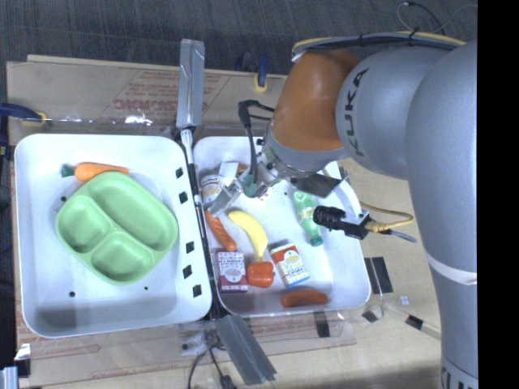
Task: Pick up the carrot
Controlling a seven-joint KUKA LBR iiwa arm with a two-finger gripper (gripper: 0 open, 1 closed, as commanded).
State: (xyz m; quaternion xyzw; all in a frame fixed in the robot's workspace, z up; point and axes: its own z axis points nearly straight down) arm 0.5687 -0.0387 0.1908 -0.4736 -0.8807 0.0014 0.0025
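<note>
The carrot (100, 169), orange with a green top, lies in the left bin (40, 298) at its far edge, just behind the green divided plate (117, 226). My gripper (243, 187) hangs over the far left part of the right bin (350, 292), beside a small can (212, 188) and above the banana (250, 232). It is a good distance to the right of the carrot, across the divider between the bins. Nothing shows held in it.
The right bin holds several items: an orange-red stick (220, 232), a red box (232, 271), a tomato (260, 274), a red-labelled can (289, 265), a sausage (305, 298) and a green bottle (307, 215). The arm's bulky wrist (316, 104) overhangs that bin's far side.
</note>
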